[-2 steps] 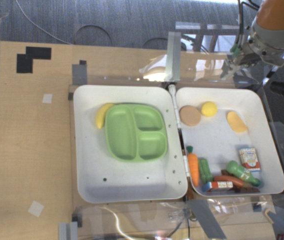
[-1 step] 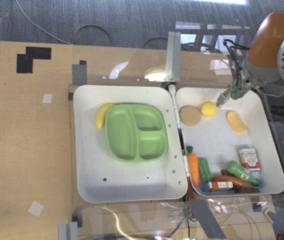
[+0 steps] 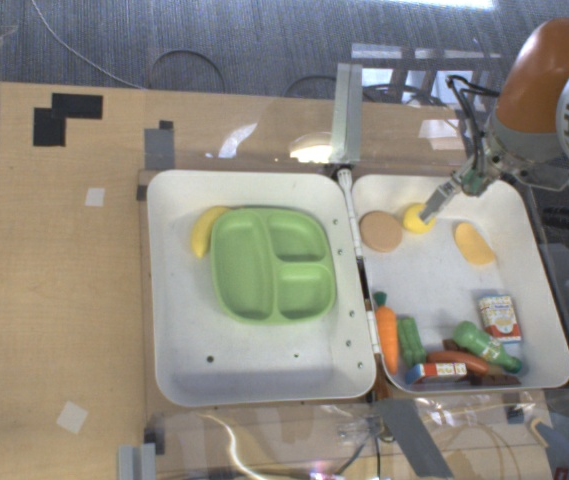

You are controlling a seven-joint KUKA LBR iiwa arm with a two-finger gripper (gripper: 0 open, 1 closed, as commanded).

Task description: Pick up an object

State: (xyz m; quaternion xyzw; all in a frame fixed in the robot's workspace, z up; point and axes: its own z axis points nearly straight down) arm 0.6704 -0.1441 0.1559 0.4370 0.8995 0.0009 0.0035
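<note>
The gripper [image 3: 430, 208] touches the lemon [image 3: 416, 219] at its tip; finger state cannot be determined. The lemon is probably light, rigid and smooth: grasp across its middle.

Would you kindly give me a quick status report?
Gripper low in right bin, at small yellow piece. Nothing visibly held. Brown disc close beside.

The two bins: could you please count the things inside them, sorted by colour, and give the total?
Yellow: 3, banana, lemon, yellow oval
Green: 3, plate, cucumber, green bottle
Orange: 1, carrot
Tan: 1, round cookie
Red and white: 2, small carton, sausage pack
Total: 10
</note>
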